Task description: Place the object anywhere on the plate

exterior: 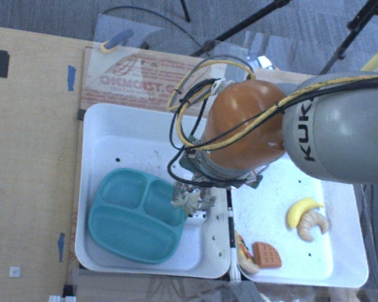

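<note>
Teal divided plate (135,219) waits under the claw (191,201), grip state unclear; release looks next if anything's held.

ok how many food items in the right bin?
3. A banana and croissant touching, mid-bin; a waffle near the front-left corner, with something partly hidden beside it. The arm may hide more.

Pretty bright, even overhead light, and the white bins (109,129) look close to blown out. Shadows are soft, mostly a faint one under the arm (343,133). Overall a bit soft and grainy, with glare on the orange band (244,123).
</note>
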Motion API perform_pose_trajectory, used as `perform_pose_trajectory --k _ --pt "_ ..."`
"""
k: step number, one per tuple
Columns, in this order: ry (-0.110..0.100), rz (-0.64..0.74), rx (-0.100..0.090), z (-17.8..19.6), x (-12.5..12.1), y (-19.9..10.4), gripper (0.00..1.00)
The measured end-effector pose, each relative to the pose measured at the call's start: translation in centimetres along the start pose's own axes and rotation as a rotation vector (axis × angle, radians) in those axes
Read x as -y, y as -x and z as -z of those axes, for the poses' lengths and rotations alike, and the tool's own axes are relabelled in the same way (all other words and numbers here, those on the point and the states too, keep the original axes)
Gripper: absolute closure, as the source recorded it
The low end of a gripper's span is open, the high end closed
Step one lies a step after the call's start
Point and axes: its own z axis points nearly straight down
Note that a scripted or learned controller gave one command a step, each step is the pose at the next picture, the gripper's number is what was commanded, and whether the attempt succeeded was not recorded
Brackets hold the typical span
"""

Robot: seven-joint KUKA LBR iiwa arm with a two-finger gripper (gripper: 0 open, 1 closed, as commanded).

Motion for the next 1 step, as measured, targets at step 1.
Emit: perform_pose_trajectory --k 1 --pt "-0.005 0.242 -0.024 -0.45 -6.08 7.19 1.0"
